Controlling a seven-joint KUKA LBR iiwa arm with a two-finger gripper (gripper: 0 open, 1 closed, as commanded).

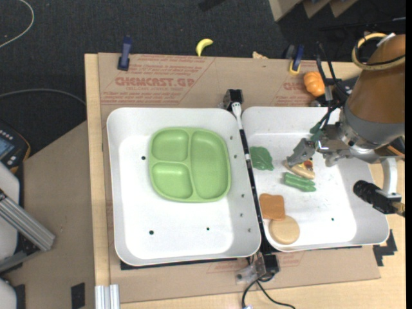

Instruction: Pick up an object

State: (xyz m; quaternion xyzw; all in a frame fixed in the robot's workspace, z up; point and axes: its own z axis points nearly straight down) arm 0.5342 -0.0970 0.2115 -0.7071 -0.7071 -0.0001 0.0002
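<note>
My gripper [301, 161] hangs low over the middle of the right bin [347, 224], its grey fingers spread open just above a small tan and red toy food piece [304, 169]. Nothing sits between the fingers. A green bean-shaped piece [300, 183] lies right below that piece. A dark green leafy piece [261, 158] rests to the left, near the bin's divider. An orange toast-like square [272, 205] and a round tan cookie [284, 230] lie at the bin's front left.
The left bin [129, 192] holds a green divided plate [190, 164]. A black bar [243, 148] runs between the two bins. A yellow banana shape [204, 45] and blue clamps [124, 54] sit on the back of the bench.
</note>
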